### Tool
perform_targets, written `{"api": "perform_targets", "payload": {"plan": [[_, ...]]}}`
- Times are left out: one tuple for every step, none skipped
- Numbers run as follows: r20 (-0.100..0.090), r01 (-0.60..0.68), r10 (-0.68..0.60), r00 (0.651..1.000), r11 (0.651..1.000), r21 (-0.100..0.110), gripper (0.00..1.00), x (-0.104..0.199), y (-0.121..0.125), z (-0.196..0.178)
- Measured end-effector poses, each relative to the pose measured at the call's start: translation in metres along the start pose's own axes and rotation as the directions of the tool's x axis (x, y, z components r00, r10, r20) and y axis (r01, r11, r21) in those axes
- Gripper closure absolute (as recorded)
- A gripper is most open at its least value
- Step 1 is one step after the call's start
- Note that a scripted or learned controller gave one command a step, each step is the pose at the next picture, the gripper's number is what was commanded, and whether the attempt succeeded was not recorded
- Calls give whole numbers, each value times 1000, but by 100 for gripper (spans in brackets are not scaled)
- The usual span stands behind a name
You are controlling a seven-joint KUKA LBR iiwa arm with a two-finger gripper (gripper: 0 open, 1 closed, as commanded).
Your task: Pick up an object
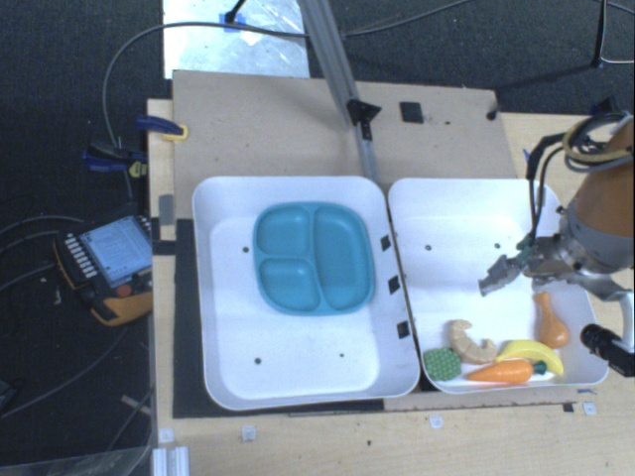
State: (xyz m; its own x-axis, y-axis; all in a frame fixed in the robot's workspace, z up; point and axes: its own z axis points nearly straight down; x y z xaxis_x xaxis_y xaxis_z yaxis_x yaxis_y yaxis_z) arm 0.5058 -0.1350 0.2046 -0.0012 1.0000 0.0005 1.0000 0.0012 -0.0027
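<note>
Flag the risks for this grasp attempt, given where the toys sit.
1. The banana, carrot and a tan piece lie bunched in the right bin's near corner; a grasp may catch two or slip.
2. The gripper sits above and left of them, so closing there would likely miss.

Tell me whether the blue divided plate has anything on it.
Empty. The blue plate lies flat in the left bin, all three compartments showing bare blue.

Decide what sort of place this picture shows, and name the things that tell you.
Probably a robotics lab test bench: a robot arm reaches over two white bins, toy food such as a plastic banana lies inside, and cables trail over dark carpet.
</note>
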Motion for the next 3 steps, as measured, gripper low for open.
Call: {"api": "perform_targets", "payload": {"plan": [[0,0,0,1000,1000,1,0,-1,7,60],[1,0,0,1000,1000,-7,0,-1,13,118],[3,0,0,1000,1000,-14,100,-2,15,105]]}}
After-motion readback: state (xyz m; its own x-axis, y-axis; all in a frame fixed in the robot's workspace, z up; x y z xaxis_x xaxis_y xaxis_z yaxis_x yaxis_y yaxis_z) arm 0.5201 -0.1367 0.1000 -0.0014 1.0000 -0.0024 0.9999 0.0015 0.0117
